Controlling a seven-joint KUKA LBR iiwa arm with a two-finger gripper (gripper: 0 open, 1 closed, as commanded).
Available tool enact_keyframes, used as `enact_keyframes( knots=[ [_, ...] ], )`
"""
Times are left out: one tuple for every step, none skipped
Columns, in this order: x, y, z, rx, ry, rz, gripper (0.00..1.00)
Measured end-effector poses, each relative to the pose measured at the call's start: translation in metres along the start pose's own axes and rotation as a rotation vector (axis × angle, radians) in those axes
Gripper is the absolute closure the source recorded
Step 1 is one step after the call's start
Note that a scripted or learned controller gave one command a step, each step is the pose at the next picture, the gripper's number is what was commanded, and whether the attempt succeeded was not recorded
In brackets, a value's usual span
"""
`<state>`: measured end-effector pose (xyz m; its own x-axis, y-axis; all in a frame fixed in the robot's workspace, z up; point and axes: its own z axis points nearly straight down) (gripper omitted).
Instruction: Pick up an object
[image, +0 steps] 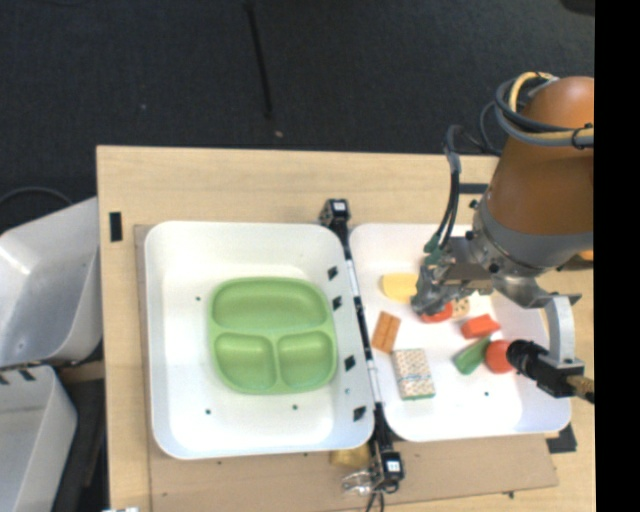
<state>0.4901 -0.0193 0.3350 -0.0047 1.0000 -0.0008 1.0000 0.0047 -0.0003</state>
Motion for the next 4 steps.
enact_keyframes(
  knots=[
    [0.068, 0.014, -0.018, -0.003, 0.001, -0.003, 1.00],
    [0.012, -0.001, 0.059, 0.005, -0.001, 0.010, 1.00],
    [0.040, 0.001, 0.006, -0.006, 0.001, 0.000, 1.00],
    [0.038, 0.001, -0.003, -0.003, 0.000, -0.001, 1.00]
  ],
)
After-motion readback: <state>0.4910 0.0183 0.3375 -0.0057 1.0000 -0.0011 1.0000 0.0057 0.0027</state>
